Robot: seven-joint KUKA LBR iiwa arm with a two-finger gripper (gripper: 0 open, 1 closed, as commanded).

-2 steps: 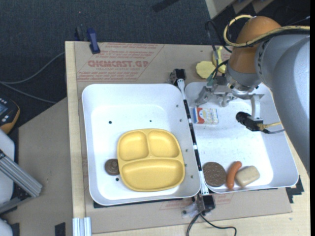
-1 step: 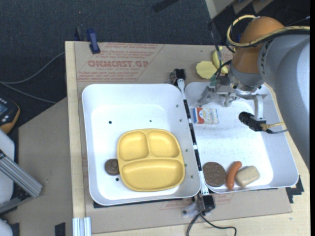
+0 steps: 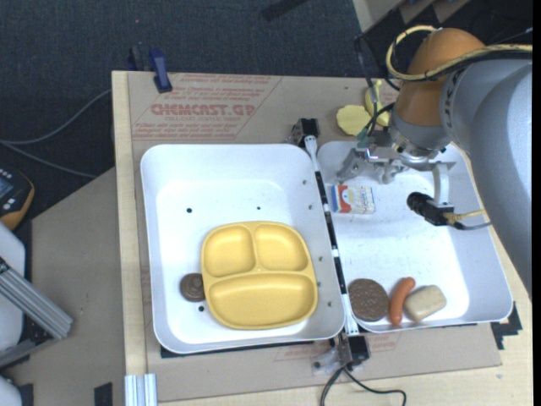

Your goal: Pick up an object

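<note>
My gripper (image 3: pixel 369 169) hangs over the far left corner of the right bin (image 3: pixel 473 269), its fingers spread apart with nothing between them. Just in front of it a small white carton with red and blue print (image 3: pixel 354 199) lies flat on the bin floor, apart from the fingertips. Along the near edge of that bin sit a round brown cookie (image 3: pixel 368 299), an orange sausage-shaped piece (image 3: pixel 399 299) and a beige bread-like lump (image 3: pixel 425 302).
The left bin (image 3: pixel 169 193) holds a yellow divided plate (image 3: pixel 258 275) and a small brown disc (image 3: pixel 193 288) at the plate's left. A yellow object (image 3: pixel 351 118) lies on the bench behind the right bin. A blue clip (image 3: pixel 158 70) sits at the bench's far left corner.
</note>
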